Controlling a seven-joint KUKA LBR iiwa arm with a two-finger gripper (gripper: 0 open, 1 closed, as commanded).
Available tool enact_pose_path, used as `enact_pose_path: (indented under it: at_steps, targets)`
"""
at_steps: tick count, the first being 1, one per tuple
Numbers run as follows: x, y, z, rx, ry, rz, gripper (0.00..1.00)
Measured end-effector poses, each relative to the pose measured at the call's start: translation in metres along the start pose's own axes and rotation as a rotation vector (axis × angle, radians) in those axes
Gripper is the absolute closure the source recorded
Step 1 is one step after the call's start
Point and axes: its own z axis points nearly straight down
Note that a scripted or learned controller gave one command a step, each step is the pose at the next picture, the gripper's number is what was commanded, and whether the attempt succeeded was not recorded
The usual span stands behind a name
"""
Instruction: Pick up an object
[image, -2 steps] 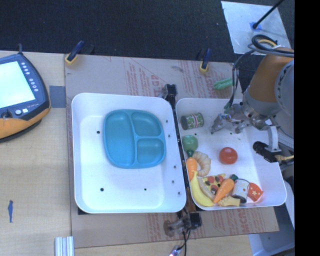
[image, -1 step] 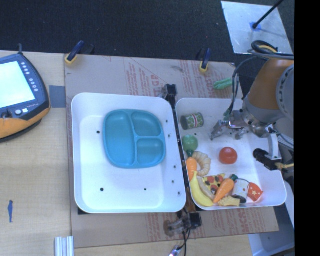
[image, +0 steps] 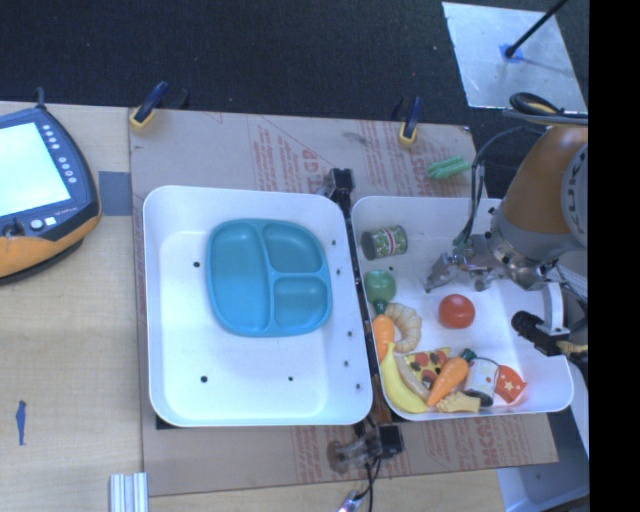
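The claw (image: 462, 272) hangs over the upper part of the right bin (image: 420, 212), its fingers spread a little and nothing between them. The tomato (image: 457, 311) lies just below it, apart from the fingertips. Left of the claw a green can (image: 385, 241) lies on its side. Lower down sit a green pepper (image: 380, 287), a banana (image: 396, 387) and a carrot (image: 447, 380), crowded along the bin's near edge. The left bin (image: 170, 350) holds a blue plate (image: 268, 276).
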Motion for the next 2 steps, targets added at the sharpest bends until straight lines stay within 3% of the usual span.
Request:
enact_pose_path:
  at_steps: [1,2]
  targets:
    - [-0.001,-0.027,0.000,0.000,0.000,0.000,0.00]
    - [-0.013,0.029,-0.001,-0.004,0.001,0.003,0.00]
